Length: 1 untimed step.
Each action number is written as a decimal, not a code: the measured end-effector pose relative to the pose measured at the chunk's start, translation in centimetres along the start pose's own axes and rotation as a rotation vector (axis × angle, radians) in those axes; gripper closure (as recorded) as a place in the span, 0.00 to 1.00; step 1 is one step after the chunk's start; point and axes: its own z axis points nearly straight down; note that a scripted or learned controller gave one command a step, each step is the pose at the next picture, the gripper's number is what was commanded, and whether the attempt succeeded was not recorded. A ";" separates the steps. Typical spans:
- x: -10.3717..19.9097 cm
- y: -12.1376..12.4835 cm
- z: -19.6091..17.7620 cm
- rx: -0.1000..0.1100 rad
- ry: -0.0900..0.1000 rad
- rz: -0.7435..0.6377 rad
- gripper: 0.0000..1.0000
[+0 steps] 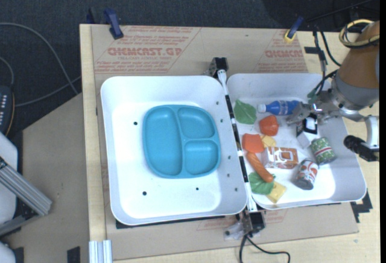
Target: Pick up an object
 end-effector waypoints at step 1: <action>0.0 0.0 -1.0 -0.002 -0.001 0.000 1.00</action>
